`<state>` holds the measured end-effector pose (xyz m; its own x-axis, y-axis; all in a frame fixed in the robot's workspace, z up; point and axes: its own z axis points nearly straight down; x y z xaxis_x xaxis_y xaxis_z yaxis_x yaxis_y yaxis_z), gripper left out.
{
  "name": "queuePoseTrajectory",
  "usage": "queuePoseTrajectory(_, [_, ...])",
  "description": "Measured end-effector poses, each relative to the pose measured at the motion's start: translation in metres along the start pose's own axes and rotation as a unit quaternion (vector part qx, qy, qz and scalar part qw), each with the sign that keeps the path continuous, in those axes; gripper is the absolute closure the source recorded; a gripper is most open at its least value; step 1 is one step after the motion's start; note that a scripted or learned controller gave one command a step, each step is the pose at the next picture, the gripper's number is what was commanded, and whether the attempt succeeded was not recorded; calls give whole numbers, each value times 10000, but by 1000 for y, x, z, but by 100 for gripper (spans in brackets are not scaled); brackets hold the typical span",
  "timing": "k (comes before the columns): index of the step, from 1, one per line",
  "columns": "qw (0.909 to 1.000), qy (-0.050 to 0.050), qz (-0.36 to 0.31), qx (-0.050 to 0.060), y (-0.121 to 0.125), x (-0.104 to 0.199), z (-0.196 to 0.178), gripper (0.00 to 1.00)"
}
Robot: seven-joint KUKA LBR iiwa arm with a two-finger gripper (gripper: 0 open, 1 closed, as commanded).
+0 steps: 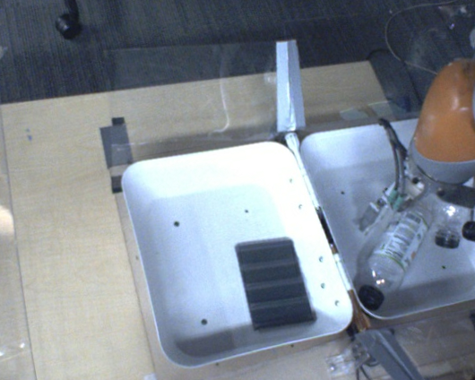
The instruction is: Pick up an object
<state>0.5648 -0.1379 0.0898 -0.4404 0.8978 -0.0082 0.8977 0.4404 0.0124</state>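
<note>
Pincer (391, 200) low inside the right bin (342, 161), just below the orange band (447, 116) of the grey arm, reaching in from the right. Sits at the upper end of a clear plastic bottle (398, 243); cannot tell whether touching it or just beside it. Cannot tell either whether the pincer stands wide or narrow: too small here, and lost in the glare off the clear plastic. Cannot make out the bottle as clamped in it.

As for the bottle: lies on its side on the floor of the right bin, slanted across it. Points its dark cap (369, 298) toward the near left corner, close to the wall on the left bin's side. Turns its other end up toward the pincer.

Over in the left bin (190, 229): a black ribbed block (274, 283), flat on the floor, in the near right part. Keeps well apart from the bottle, with the walls of both bins between them.

Both bins side by side on a pale wooden bench (58, 307).
</note>
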Motion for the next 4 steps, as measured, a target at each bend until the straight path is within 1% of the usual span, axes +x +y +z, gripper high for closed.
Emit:
queuePoseTrajectory(1, [9999, 21, -141, 30, -73, -23, -23, 0])
queuePoseTrajectory(2, [9969, -21, -782, -21, -86, -17, -2, 0])
queuePoseTrajectory(3, [9888, -1, -1494, 6, -82, 0, -42, 0])
queuePoseTrajectory(4, [9940, -4, -1094, -20, -41, 72, -2, 0])
